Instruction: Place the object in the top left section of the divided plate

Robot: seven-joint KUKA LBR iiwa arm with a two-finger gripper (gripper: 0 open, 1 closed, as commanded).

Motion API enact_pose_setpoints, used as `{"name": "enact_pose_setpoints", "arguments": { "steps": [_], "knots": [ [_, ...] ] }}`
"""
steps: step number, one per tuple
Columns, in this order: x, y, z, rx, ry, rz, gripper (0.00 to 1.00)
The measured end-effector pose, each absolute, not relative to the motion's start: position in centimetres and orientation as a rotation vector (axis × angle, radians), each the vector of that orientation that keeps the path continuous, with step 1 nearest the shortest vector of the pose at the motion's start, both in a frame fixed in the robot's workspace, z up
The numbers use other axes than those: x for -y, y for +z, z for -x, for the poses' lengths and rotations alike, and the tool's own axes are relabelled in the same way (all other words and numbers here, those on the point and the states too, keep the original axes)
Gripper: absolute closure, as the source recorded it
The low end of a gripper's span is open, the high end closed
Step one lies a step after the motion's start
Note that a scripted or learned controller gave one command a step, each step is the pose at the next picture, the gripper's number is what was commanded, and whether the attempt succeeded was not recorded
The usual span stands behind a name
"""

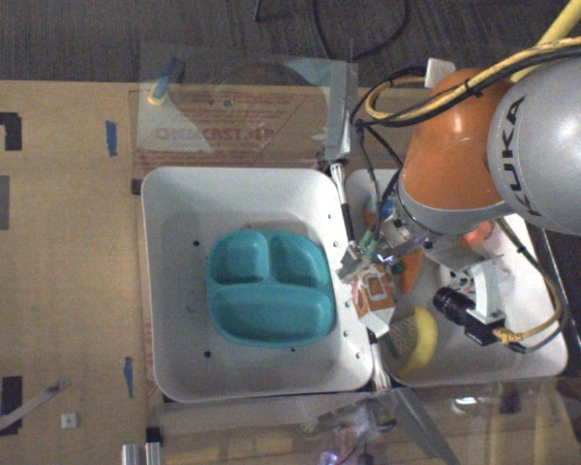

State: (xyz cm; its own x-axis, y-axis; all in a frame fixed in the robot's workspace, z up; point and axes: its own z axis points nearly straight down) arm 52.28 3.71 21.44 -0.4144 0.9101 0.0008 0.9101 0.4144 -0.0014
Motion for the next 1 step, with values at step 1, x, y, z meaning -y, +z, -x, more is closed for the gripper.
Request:
{"name": "enact_pose_setpoints", "arguments": {
  "steps": [1],
  "knots": [
    [2.04, 32.33, -51.33, 2.774, -0.001, 1.48, 1.0]
  ]
}}
